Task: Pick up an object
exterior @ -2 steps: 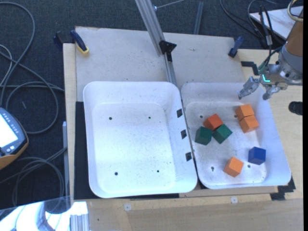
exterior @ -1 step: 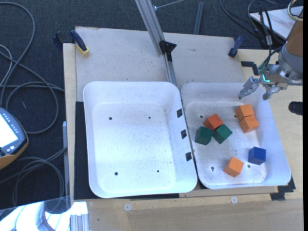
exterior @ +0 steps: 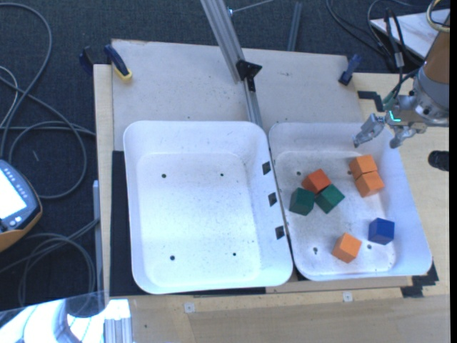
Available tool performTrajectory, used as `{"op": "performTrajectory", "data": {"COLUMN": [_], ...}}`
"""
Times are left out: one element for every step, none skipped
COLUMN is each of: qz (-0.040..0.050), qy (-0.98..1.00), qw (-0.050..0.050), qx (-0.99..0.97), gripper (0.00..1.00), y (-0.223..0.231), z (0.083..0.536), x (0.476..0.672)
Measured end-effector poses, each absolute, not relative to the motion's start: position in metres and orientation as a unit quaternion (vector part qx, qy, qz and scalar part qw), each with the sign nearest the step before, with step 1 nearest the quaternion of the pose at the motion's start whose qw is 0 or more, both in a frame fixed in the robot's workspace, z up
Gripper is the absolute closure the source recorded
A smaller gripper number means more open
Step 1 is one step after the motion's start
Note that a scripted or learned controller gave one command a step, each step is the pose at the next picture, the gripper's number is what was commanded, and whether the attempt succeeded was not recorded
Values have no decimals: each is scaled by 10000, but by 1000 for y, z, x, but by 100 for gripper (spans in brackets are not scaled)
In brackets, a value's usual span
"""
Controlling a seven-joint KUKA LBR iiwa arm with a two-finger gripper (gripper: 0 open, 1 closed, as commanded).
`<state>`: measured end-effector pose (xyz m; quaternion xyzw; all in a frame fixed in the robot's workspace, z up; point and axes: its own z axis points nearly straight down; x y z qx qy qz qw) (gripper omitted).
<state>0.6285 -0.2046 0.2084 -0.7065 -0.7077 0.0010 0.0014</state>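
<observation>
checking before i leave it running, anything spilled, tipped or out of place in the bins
Nothing stands out. All the blocks sit inside the right bin; the two green blocks touch an orange one, and the gripper hovers open above.

Blocks (exterior: 330, 197) in right bin (exterior: 408, 213), left bin (exterior: 143, 156) beside it

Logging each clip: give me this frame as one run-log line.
gripper: open, above right white bin far edge, nothing held | nearest: two orange cubes | left white bin: no blocks
</observation>
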Motion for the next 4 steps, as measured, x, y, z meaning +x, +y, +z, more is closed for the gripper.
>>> {"op": "performTrajectory", "data": {"qz": [10, 10, 11, 11], "qy": [-7077, -7076, -7077, -7077], "qw": [14, 14, 13, 13], "qx": [-7065, -7066, -7065, -7066], "gripper": [0, 0, 0, 0], "y": [-205, -205, -205, -205], "z": [208, 208, 208, 208], "x": [629, 629, 629, 629]}}
